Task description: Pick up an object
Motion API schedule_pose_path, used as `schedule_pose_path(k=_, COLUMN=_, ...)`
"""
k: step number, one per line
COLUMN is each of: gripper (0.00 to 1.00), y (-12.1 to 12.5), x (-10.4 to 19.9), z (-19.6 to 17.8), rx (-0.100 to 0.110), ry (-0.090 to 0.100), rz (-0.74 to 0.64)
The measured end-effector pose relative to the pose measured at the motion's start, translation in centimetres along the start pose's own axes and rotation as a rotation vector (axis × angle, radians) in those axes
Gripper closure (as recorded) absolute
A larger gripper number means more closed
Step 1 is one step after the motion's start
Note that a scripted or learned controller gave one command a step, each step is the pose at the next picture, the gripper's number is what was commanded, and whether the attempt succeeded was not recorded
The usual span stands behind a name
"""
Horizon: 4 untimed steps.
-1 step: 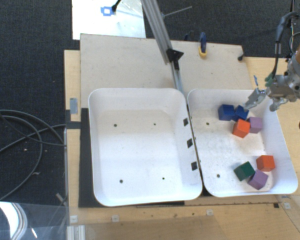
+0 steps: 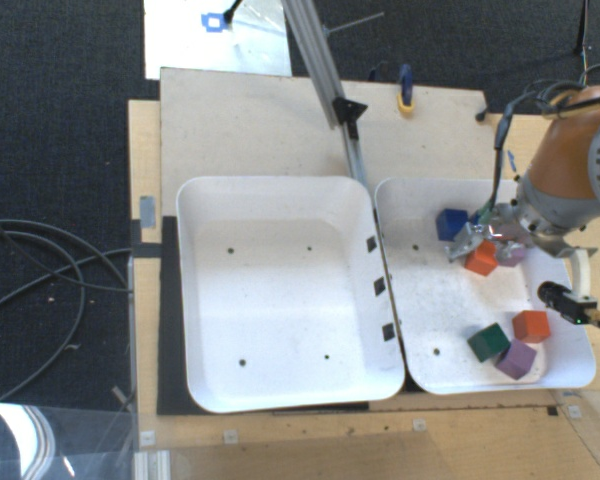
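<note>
Reaching low into the right bin [image 2: 570,373]; entries run from its front wall to its back wall.
Front cluster: purple block [image 2: 517,359], green block [image 2: 489,342], orange block [image 2: 531,325], apart from the gripper.
Mid-bin: gripper [image 2: 477,243] sits on a second orange block [image 2: 481,259].
Back: blue block [image 2: 452,224], just beside the gripper.
Jaws: spread cannot be told; grip unconfirmed.
Method, judged: centre the fingers on one block, clear of neighbours, before lifting.

Light wood counter [image 2: 280,103] with two shallow white bins sitting on it side by side. The right bin [image 2: 420,363] is the one under the pincer [image 2: 477,239], and the left bin [image 2: 280,298] sits well off to its side.
</note>
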State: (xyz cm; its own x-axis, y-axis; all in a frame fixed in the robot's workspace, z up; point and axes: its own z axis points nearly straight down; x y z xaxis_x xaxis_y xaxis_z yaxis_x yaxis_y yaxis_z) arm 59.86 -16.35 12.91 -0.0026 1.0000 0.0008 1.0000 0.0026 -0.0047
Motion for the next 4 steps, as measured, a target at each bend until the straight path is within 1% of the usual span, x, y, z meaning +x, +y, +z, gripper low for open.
schedule_pose_path(k=1, gripper=0.0, y=3.6, x=-0.6, z=1.5, rx=-0.029, ry=-0.01, rz=-0.001)
schedule_pose_path(k=2, gripper=0.0, y=3.5, x=-3.0, z=2.1, rx=-0.038, ry=-0.01, rz=-0.01)
schedule_pose_path(k=3, gripper=1.0, y=3.5, x=-3.5, z=0.9, rx=-0.042, ry=-0.014, rz=-0.008)
schedule_pose_path(k=4, gripper=0.0, y=3.8, x=-3.1, z=0.7, rx=-0.047, ry=-0.009, rz=-0.011)
